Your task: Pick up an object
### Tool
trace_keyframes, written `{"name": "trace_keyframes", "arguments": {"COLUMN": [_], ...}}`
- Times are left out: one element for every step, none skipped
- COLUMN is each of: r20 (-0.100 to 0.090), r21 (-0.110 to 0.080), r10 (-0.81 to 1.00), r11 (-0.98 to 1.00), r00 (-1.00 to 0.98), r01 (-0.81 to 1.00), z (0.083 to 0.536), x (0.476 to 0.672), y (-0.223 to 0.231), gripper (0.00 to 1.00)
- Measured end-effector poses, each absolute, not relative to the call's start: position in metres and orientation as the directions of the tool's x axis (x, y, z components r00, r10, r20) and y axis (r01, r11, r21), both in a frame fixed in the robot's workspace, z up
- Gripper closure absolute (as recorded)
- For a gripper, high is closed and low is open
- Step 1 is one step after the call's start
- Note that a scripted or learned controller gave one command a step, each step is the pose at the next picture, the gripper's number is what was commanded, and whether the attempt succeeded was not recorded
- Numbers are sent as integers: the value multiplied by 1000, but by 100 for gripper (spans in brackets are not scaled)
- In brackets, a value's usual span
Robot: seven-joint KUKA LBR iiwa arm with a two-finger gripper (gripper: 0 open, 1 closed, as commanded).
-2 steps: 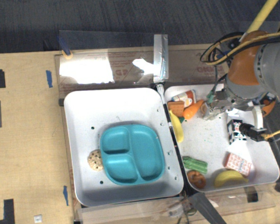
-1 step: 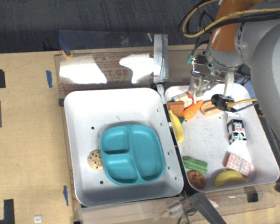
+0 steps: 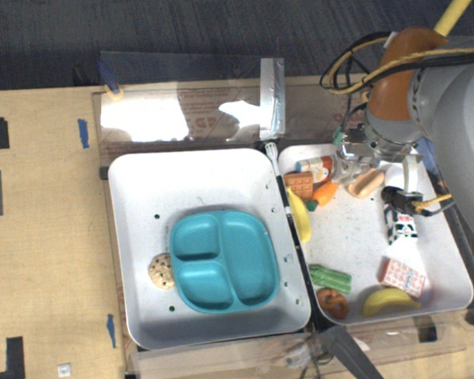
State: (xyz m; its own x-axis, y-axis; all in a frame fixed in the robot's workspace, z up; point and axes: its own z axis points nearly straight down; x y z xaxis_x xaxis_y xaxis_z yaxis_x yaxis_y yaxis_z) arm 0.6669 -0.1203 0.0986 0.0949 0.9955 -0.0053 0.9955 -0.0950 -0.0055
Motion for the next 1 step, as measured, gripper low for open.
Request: {"name": "trace_keyframes", "arguments": {"r20": [4], "r21": [6], "r10": [992], "r11": [-127], "r00": [127], "r01": [992], "z": [189], "x": [608], "y": [-25], "gripper": [100]}}
